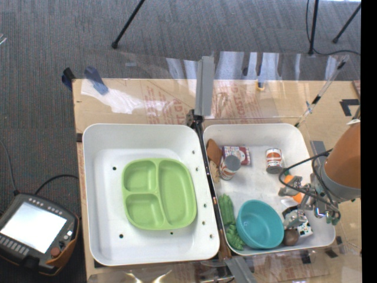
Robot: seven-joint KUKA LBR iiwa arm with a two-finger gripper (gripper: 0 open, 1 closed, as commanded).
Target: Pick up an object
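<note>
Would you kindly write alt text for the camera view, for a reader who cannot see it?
The arm's gripper hovers at the right bin's right edge, above a teal bowl, two small cans, a red packet and a green vegetable. The left bin holds a green divided plate.

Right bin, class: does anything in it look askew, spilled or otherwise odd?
Nothing looks spilled or damaged. The right bin is simply crowded: a teal bowl sits upright near the front, a green item is wedged against the left wall, and a can by a small carton appears tilted rather than upright.
</note>
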